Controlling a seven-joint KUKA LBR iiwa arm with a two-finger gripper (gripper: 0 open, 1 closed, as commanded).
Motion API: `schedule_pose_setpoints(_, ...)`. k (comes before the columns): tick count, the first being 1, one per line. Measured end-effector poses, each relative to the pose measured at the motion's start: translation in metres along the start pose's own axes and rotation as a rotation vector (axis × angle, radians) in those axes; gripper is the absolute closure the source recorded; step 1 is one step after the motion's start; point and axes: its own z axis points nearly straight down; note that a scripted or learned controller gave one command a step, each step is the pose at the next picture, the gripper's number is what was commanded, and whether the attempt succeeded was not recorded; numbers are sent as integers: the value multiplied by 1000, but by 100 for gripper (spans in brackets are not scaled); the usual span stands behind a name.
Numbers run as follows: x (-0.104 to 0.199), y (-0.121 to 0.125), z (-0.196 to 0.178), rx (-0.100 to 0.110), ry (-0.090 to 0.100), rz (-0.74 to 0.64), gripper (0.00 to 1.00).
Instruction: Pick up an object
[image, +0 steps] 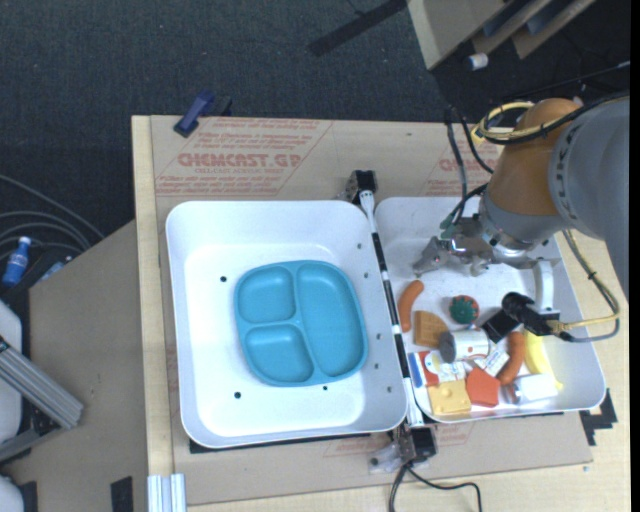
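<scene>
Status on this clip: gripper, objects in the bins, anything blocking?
Gripper low over right white bin, far end, nothing seen between fingers. Small toys piled at near end, orange carrot-shaped piece nearest. Blue divided plate in left bin. No blockers.

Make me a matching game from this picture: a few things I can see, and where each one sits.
Things:
1. blue divided tray
2. green ball
3. blue clip
4. pincer

Places:
A. on the brown board behind the bins
B. in the left bin
C. among the toys in the right bin
D. over the far end of the right bin

Pairs: 1-B, 2-C, 3-A, 4-D
</scene>
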Motion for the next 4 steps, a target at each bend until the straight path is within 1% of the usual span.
schedule_pose_setpoints(1, 18, 48, 6, 2, 1, -1, 0)
schedule_pose_setpoints(2, 13, -34, 6, 5, 1, 1, 0)
schedule_pose_setpoints(3, 13, -34, -4, 3, 1, 1, 100)
schedule_pose_setpoints(4, 13, -34, -4, 3, 2, 1, 0)
